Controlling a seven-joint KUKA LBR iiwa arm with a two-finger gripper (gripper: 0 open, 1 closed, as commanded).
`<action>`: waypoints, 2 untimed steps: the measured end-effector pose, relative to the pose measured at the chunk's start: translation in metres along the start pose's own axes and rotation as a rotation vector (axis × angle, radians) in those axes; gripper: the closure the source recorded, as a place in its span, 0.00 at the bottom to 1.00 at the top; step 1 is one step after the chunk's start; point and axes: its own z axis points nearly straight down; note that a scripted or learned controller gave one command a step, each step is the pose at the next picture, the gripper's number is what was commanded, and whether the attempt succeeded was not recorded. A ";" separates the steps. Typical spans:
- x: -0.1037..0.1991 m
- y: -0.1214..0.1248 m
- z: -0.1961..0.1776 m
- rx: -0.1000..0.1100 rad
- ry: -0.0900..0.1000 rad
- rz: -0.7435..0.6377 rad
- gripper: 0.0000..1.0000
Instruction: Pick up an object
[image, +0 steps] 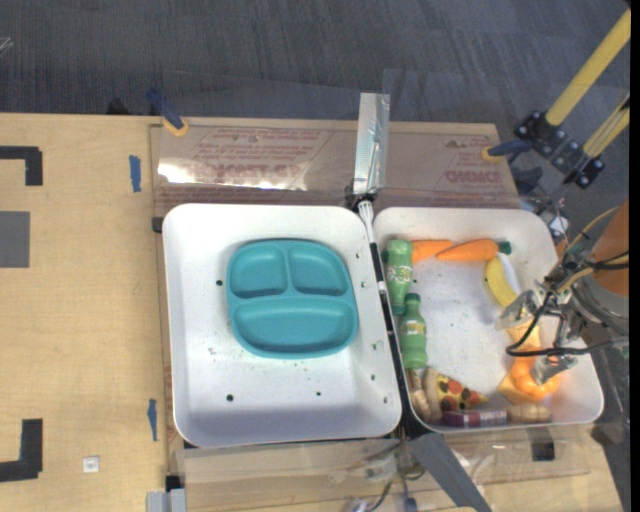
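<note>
Gripper (545, 345) sits low over the right side of the right bin (455, 428), arm coming in from the right edge with black cables looped around the wrist. Fingers state: cannot tell, the metal parts and cables blur together there, and nothing is clearly seen between them. An orange object (525, 382) lies right under or against the gripper, at the bin's near-right corner; contact unclear.

Other right-bin contents: a yellow banana (497, 280) just beside the gripper's far side, an orange carrot (467, 250) along the far wall, a second orange piece (428, 248) next to it, two green bottles (400, 270) (413, 335) end to end down the left wall, and a cluster of small mixed items (455, 392) along the near wall.

Left bin (190, 330) holds a teal divided plate (292, 297), roughly centred, three compartments, flat. Both bins sit side by side, touching, on the wooden counter (70, 300). Clear plastic sheets (250, 160) lie behind the bins.
</note>
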 end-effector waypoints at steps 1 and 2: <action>0.005 0.000 0.000 0.003 0.000 0.069 0.00; 0.004 -0.001 0.000 0.001 0.005 0.073 0.00</action>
